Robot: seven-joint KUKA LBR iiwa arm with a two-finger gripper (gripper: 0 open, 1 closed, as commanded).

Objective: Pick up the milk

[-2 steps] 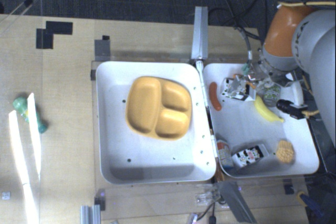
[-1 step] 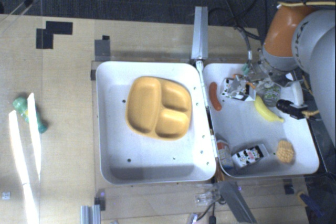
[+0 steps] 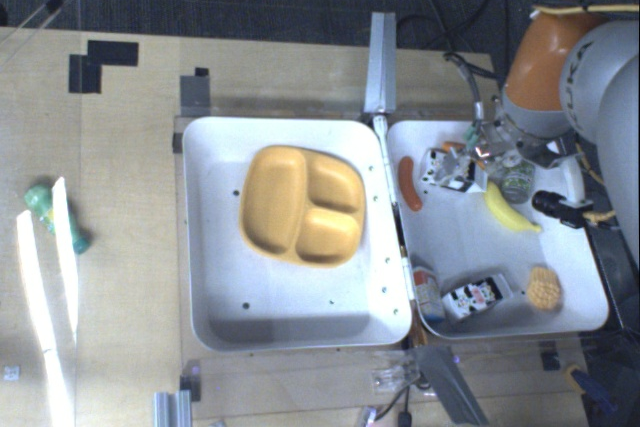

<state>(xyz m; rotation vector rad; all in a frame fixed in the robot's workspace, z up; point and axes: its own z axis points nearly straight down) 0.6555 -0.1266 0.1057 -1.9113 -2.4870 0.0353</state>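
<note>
Far left on the pale wooden desk (image 3: 120, 215): a small green object (image 3: 45, 205) beside two upright clear strips. Left bin (image 3: 290, 325): shallow white plastic, rounded corners, holding a glossy yellow divided tray (image 3: 302, 205), smooth and three-sectioned. Right bin (image 3: 580, 300): a slim red sausage (image 3: 407, 184) near its left wall, lying along the wall. Beside it, a white milk carton (image 3: 447, 169) with dark print, boxy, lying in the bin's upper part, long axis roughly left-right, tilted slightly. The gripper (image 3: 490, 147) sits just right of the carton's right end, near or touching; jaws state cannot be told, view cluttered. A curved yellow banana (image 3: 510, 212) lies below it. At the bin's front: a second printed carton (image 3: 478, 295), and a bumpy tan round item (image 3: 544, 287).
</note>
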